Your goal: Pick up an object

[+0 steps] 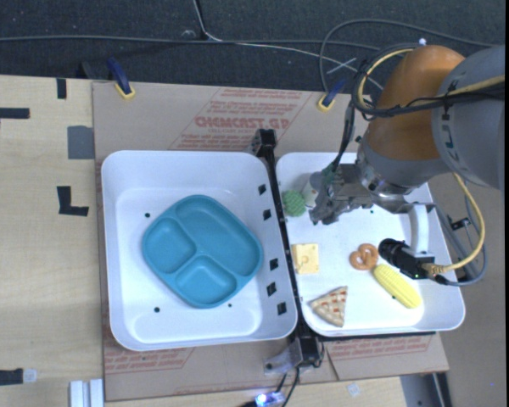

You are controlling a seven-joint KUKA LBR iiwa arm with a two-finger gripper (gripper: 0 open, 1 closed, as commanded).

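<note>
In the right bin [445, 316] lie a small green toy [293, 202] by the left wall, a yellow cheese square [305, 258], a pizza slice [331, 304], an orange pretzel [364, 256] and a yellow corn cob [397, 286]. My gripper [320, 205] hangs low over the bin's upper left part, just right of the green toy and above the cheese. Its dark fingers point down and to the left, and I see nothing held between them.
The left bin [123, 227] holds a blue divided plate [202, 249]. A black divider [276, 219] runs between the bins. Cables [462, 227] loop off the arm over the right bin's right side. Cardboard [229, 117] lies under both bins.
</note>
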